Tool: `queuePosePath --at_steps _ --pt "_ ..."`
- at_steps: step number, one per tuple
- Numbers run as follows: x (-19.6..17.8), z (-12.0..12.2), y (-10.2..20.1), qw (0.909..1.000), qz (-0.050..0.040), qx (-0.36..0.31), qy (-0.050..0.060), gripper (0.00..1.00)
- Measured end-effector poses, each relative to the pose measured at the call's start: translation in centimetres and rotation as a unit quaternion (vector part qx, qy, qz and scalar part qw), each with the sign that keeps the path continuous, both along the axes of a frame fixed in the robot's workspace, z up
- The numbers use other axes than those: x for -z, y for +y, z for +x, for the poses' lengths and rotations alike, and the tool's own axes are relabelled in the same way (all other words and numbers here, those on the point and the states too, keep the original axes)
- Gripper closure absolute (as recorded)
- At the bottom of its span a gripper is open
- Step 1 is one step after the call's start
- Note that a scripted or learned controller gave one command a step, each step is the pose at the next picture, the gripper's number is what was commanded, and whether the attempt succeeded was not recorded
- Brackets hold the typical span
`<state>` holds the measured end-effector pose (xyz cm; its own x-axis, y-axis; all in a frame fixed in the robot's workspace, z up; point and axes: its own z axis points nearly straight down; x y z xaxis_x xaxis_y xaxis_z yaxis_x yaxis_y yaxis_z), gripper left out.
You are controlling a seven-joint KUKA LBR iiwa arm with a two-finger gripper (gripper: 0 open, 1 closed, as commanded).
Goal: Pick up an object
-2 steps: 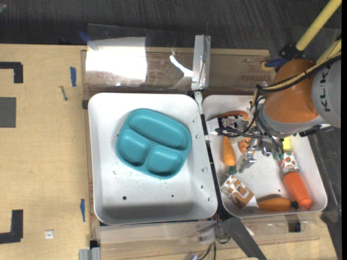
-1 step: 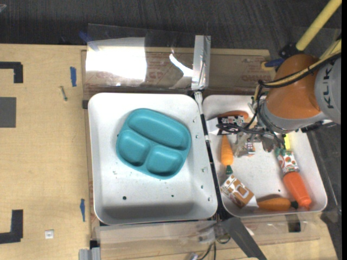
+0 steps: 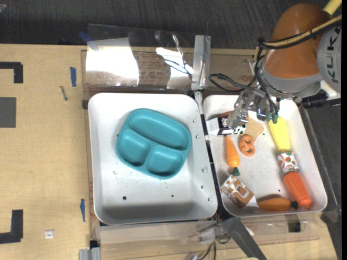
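Toys lie in the right bin [image 3: 312,161], all close to the claw [image 3: 242,114]. I cannot tell what the claw is doing with its grip, because that part is too small and dark to see. Biggest of all is the desk [image 3: 38,161], which spreads far off to the claw's left. Next is the left bin [image 3: 103,194], beside the claw, with a blue-green tray [image 3: 153,142] in it that has three dips. Above the claw is the grey arm [image 3: 295,42] with its orange band. A yellow bottle [image 3: 280,134] lies to the right of the claw. An orange bottle [image 3: 295,183] lies lower down on that side. A small carrot [image 3: 232,153] lies just below the claw. A tiny pretzel [image 3: 247,144] sits just beside the carrot.
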<state>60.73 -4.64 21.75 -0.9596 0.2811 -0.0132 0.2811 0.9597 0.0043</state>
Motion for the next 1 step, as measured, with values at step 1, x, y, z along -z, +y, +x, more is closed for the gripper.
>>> queuePosePath --at_steps 1 --pt "-7.31 5.26 1.16 1.0 0.0 0.007 0.0 1.0"
